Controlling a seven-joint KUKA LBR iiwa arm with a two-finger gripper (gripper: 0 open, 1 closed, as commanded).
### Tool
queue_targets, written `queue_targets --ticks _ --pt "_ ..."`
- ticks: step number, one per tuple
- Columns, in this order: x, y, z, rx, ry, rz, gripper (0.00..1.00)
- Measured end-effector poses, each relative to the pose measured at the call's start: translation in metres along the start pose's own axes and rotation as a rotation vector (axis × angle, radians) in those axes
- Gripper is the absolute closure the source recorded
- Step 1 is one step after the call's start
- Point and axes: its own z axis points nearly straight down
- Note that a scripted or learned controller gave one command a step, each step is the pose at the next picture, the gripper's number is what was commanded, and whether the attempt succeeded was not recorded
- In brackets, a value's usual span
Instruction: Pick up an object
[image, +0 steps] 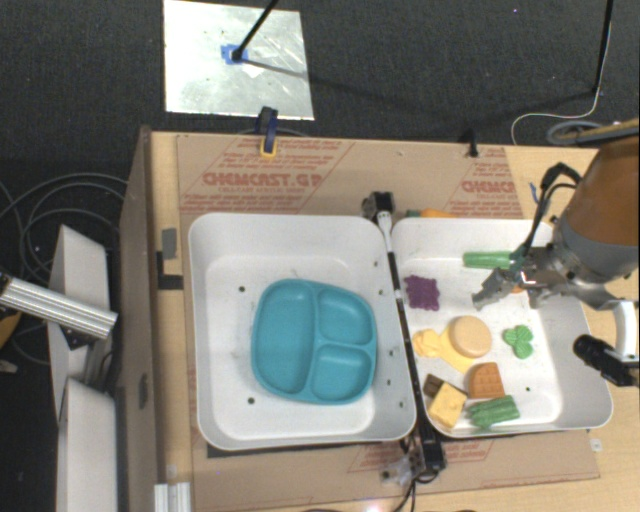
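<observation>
My gripper (503, 284) hangs over the middle of the right bin (580, 400), its dark fingers pointing left and down. Just behind it lies a long green vegetable piece (487, 260). Below it rest a round tan bun (470, 336) and a small green broccoli-like piece (518, 340). A purple grape cluster (423, 292) sits near the bin's left wall. A yellow piece (430, 345), a brown waffle (486, 380), a yellow cheese block (447, 405) and a green pickle (492, 410) lie toward the front. Nothing shows between the fingers.
The left bin (225, 260) holds a teal divided plate (315, 340). A metal divider clamp (380, 207) sits between the bins at the back. An orange item (434, 213) peeks over the right bin's far rim. Cables run at the right and left.
</observation>
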Motion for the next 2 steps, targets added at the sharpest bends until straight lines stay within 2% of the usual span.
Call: queue_targets --ticks 1,2 --pt "0.005 0.016 0.140 0.003 0.000 0.001 0.00" --pt "0.005 0.101 0.132 -0.009 -0.002 -0.004 0.00"
